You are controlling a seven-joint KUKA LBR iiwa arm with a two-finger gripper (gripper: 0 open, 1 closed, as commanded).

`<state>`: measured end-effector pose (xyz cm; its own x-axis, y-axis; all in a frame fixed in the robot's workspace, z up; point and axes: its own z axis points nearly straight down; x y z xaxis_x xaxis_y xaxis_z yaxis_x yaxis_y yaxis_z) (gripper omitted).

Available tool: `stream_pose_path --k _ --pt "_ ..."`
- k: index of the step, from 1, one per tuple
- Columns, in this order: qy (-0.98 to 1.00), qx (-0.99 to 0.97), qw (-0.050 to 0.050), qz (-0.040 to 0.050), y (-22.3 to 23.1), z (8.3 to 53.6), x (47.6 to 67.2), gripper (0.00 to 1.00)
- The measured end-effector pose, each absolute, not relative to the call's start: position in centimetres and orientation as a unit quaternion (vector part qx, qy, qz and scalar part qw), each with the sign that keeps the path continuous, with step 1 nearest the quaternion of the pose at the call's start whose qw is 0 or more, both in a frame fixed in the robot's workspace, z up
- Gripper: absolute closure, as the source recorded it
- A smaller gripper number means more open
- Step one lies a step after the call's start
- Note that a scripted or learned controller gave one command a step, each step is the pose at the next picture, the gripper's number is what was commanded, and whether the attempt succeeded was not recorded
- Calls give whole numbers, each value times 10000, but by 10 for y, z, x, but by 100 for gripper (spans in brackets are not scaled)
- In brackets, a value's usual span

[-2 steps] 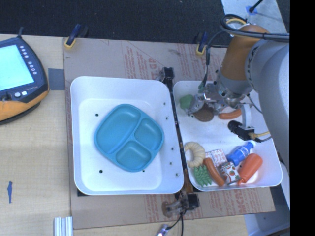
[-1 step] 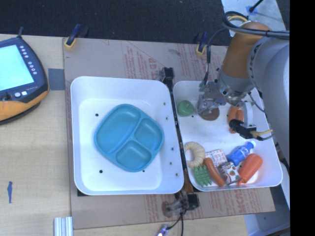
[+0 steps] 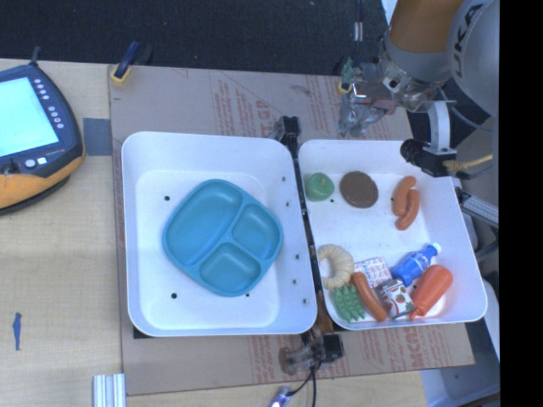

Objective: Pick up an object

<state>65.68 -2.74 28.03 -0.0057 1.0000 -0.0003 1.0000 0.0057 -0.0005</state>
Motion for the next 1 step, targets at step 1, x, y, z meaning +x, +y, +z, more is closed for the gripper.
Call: stream_pose_path --k 1 --pt "-7090 -7052 10 13 -28 279 656 0"
